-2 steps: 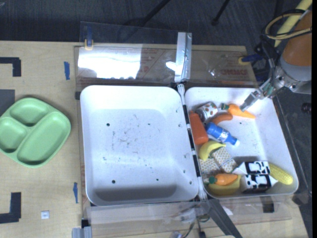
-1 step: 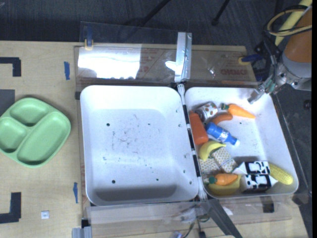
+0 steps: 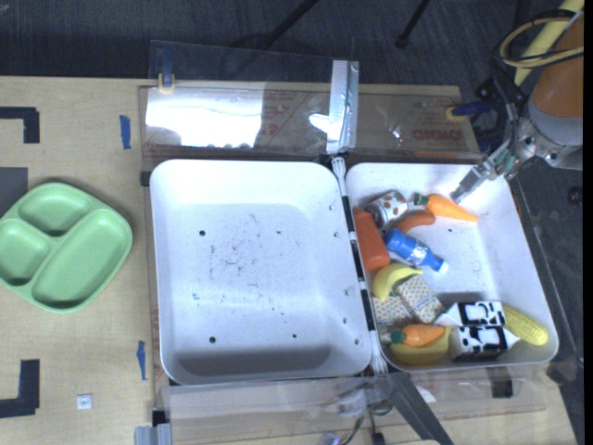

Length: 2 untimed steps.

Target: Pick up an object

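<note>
Two white bins sit side by side; the right bin (image 3: pixel 519 239) holds toys. Nearest the gripper (image 3: pixel 466 187) is an orange carrot (image 3: pixel 451 209), just beside and below its fingers, perhaps touching. How far the fingers are parted is unclear; nothing visibly sits between them.

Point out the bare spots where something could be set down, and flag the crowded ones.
The left bin offers bare floor from wall to wall. In the right bin, bare floor lies right of the blue bottle, between the carrot and the black-and-white box. Its left side and front are crowded. The gripper hovers at the carrot.
</note>
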{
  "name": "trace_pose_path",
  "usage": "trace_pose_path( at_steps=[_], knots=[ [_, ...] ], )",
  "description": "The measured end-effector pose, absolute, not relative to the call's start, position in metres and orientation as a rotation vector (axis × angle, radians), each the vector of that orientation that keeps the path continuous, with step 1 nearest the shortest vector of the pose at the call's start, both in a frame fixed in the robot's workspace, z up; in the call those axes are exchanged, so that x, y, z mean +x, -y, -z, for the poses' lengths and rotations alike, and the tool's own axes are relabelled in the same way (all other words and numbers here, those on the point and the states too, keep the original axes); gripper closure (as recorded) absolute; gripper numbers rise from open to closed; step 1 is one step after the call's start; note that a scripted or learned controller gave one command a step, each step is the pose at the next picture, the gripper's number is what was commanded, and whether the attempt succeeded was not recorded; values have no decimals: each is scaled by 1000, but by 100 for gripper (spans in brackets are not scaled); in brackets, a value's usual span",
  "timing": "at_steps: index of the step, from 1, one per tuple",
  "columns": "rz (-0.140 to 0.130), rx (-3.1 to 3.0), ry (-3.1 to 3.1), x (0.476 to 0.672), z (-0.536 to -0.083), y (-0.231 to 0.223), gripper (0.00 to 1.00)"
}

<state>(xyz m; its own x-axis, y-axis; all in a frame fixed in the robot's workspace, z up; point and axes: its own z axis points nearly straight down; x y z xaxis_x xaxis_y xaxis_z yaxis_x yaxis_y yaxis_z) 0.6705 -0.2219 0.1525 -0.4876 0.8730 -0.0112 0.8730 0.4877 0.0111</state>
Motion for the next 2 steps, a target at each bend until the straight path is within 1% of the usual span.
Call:
trace_pose_path(
  at_steps=[1, 2],
  knots=[
    [-3, 1421, -2790, 669, -135, 219, 0],
    [-1, 1213, -2891, 628, -246, 223, 0]
  ],
)
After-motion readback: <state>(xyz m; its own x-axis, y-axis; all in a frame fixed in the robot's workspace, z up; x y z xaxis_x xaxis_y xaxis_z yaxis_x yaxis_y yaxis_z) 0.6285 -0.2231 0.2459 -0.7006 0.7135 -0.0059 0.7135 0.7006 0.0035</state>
